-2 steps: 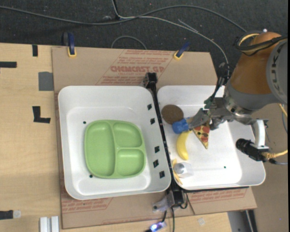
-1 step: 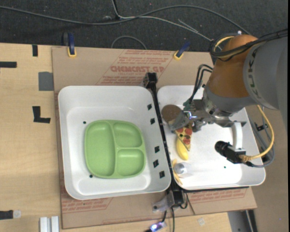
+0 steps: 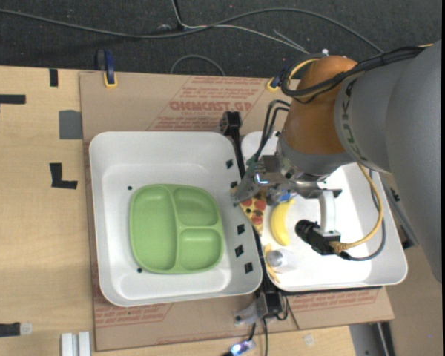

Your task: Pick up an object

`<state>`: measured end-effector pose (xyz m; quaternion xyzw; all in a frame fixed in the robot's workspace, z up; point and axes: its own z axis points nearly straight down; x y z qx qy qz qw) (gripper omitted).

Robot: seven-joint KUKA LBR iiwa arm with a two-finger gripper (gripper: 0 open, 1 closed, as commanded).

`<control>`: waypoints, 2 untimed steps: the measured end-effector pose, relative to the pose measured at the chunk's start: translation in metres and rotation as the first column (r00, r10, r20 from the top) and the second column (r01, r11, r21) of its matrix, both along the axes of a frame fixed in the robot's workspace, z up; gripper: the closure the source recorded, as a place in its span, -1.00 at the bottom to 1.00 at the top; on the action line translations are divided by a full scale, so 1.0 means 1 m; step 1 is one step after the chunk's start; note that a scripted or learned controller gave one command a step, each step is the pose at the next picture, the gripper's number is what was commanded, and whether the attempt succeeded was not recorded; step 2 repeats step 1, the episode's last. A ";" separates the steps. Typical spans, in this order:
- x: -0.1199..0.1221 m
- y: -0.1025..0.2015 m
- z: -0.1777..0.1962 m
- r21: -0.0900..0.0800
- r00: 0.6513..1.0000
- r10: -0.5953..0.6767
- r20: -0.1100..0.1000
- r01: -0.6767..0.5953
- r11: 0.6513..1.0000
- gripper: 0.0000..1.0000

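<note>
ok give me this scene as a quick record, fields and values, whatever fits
left bin: holds a green plate with three sections, lying flat
right bin: holds a banana, a patterned item beside it, and a small clear item near the front
arm: reaches in from the right, over the right bin
gripper: low over the right bin's left side, just above the banana
grasp: cannot tell
bench: brown board under both bins

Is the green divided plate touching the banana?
Apart. The camera view shows the green plate lying in the left bin and the banana in the right bin, the bin walls between them.
</note>
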<state>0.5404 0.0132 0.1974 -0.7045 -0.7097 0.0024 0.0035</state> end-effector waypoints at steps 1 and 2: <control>0.007 0.060 -0.001 -0.001 1.000 0.001 0.001 -0.001 1.000 1.00; 0.007 0.060 -0.001 -0.001 1.000 0.001 0.001 -0.001 1.000 1.00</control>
